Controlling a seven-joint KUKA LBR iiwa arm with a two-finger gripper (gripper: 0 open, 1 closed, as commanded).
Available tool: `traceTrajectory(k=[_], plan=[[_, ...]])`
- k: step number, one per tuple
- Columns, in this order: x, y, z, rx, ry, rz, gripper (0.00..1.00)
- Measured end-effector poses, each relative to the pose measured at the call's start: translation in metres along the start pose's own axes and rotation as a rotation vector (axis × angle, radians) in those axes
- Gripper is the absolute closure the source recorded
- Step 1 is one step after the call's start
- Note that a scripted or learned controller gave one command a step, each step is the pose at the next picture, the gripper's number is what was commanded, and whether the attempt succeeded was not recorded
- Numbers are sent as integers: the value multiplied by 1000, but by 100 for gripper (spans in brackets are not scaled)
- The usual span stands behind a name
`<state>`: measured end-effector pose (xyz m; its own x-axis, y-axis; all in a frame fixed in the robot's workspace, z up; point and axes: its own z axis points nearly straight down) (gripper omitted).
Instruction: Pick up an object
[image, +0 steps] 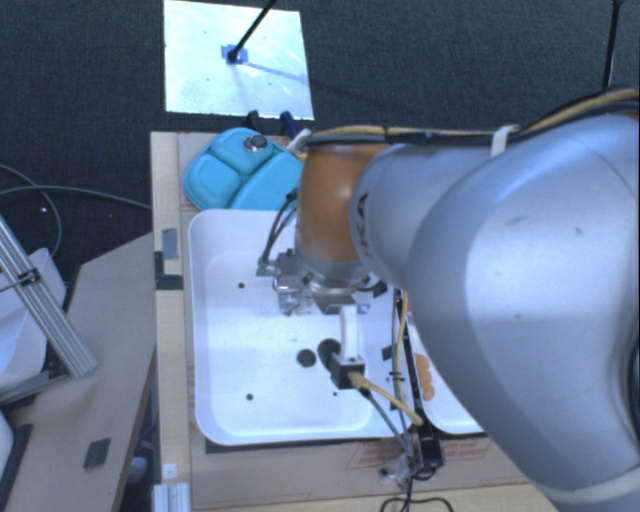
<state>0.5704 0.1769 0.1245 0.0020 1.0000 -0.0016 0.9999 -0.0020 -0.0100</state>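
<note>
One small dark disc (306, 358) lies just beside the end effector (296, 300), whose openness cannot be told.

right bin (452, 420): just right of the left bin (225, 330); nearly all hidden beneath the arm (520, 260), only a near strip shows.
orange thing (425, 378): just right of the left bin, half covered by the arm; kind unclear.
blue thing (238, 172): behind the left bin's far rim; its right end is hidden.
dark speck (306, 358): inside the left bin; too small to tell.
gripper (300, 298): over the left bin's middle; blurred.
arm: cut off right and below.
</note>
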Motion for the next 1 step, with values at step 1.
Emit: traceTrajectory(k=[1], plan=[[35, 103, 4, -23, 5, -9, 100]])
